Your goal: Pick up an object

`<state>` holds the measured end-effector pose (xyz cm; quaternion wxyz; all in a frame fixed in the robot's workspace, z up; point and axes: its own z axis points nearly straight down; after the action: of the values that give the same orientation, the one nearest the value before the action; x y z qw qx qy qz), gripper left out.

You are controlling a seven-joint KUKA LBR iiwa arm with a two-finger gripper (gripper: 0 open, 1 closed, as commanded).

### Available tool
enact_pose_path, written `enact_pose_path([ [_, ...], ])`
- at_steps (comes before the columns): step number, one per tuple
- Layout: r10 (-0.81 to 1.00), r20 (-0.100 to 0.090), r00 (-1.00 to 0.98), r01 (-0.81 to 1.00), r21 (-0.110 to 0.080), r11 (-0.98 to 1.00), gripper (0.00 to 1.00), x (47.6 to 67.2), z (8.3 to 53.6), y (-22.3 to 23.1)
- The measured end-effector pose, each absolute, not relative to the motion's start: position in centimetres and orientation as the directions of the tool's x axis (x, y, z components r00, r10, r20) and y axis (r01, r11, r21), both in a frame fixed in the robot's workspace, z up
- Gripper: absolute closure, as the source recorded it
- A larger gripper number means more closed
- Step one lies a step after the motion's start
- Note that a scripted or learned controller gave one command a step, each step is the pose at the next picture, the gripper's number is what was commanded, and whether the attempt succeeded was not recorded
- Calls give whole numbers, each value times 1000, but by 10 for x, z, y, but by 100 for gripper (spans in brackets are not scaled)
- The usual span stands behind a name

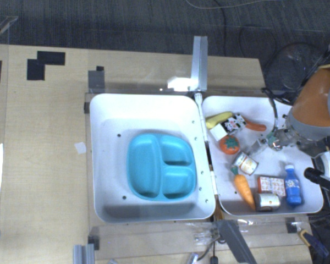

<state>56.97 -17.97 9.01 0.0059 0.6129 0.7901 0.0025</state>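
The right bin (313, 205) holds several small objects. A yellow banana (219, 119), a black-and-white toy (234, 124) and a red-orange piece (257, 126) lie along its far side. Below them are a red tomato (229, 144), a small tin can (245, 163), a carrot (243, 190), a patterned box (271, 184), a second can (267, 201) and a blue bottle (292, 186). My gripper (270, 141) hangs low over the middle of this bin, right of the tomato and above the tin can. I see nothing held in it.
The left bin (107, 122) holds a blue divided plate (160, 166). A metal post (200, 62) rises at the far end of the wall between the bins. The grey and orange arm (318, 108) covers the right bin's far right corner.
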Motion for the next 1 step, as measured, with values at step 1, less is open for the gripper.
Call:
enact_pose_path([
  [1, 944, -7, -329, 944, 11, 329, 0, 629, 89, -174],
])
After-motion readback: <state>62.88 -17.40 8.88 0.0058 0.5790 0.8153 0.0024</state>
